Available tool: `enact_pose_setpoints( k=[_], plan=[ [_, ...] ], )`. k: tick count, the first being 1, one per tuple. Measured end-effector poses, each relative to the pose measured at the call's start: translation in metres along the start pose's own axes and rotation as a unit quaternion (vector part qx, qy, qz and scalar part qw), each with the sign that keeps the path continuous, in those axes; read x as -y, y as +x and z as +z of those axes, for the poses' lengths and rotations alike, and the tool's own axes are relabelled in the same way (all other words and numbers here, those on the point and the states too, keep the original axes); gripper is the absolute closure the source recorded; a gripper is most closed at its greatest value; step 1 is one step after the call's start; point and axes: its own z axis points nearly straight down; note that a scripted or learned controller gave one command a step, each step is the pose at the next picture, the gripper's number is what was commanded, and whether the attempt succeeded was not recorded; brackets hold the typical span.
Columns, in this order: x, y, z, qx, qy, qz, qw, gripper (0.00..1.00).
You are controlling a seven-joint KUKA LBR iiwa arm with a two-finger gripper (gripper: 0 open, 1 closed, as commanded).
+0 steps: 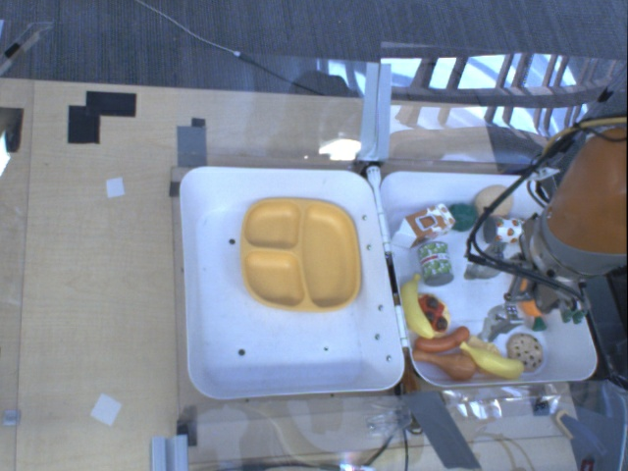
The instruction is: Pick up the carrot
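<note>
A: Since the view slants down from above, the near rim of the shallow white right-hand bin (pixel 579 366) comes first, and the toy food crowds there: a round chocolate-chip cookie (pixel 525 350), a small yellow banana (pixel 494 361), a reddish-brown sausage (pixel 444 342) and a darker one just nearer (pixel 454 366).

B: And the carrot?

A: I judge it to be the small orange piece (pixel 531 310) just beside the metal two-finger gripper (pixel 506 317), near the right side of that bin. The arm covers most of it, so I cannot be sure of its shape or which way it points.

B: Is the gripper holding it?

A: I cannot tell. The wrist, cables and orange band (pixel 589 199) hang over it, probably because the arm reaches in from the right and stands low over the carrot.

B: Further back?

A: A longer yellow banana with a red patch (pixel 422 312), a small upright grey can (pixel 435 261), a brown-and-white carton (pixel 429 223), a pale egg-shaped piece (pixel 494 200), a little white thing with orange spots (pixel 508 231). In the left white bin (pixel 211 263) a yellow three-part plate (pixel 299 253) sits about centre, well apart from all this.
</note>
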Motion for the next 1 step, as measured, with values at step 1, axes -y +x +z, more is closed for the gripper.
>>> enact_pose_setpoints(
  k=[1],
  plan=[
    [0.0575,-0.0481,0.0924,-0.002,0.000,0.108,0.9942,0.00]
  ],
)
